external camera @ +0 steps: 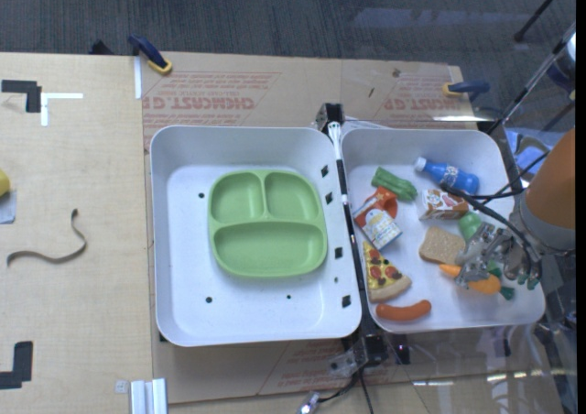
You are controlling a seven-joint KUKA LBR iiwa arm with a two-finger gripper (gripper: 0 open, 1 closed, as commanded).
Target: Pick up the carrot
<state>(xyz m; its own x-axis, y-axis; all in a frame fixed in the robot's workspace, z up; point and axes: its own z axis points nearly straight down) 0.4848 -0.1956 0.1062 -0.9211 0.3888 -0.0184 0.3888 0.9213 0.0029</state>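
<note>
The carrot (469, 277) lies lengthwise left-to-right just right of the bread slice (442, 245), under the end effector (485, 267); its grip cannot be made out.

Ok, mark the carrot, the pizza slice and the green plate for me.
carrot (483, 285), camera view, orange body beside the gripper.
pizza slice (381, 275), camera view, topping surface.
green plate (267, 252), camera view, wide lower compartment.

Two white bins (165, 247), one green plate (268, 223), one blue bottle (449, 176), one sausage (403, 311)
</note>
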